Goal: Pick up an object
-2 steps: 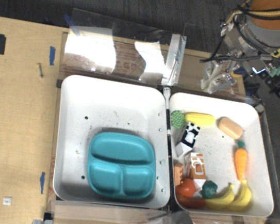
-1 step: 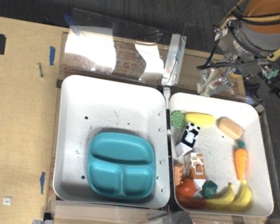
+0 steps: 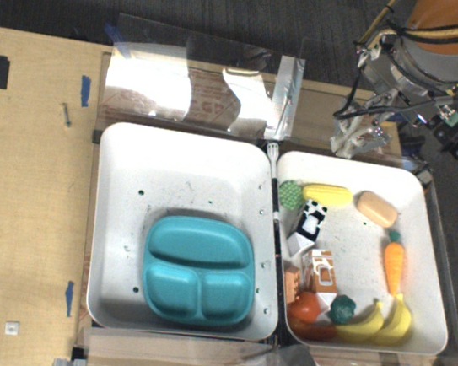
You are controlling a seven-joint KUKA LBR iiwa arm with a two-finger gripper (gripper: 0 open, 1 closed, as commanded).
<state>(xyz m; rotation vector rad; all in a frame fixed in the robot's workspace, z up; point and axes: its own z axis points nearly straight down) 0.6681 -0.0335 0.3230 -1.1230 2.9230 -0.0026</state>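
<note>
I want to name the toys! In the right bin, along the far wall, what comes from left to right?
Green ball → corn → bread roll.

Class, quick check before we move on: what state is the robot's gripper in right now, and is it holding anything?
Gripper: above the far edge of the right bin, no object seen between its fingers; open or shut cannot be told.
</note>
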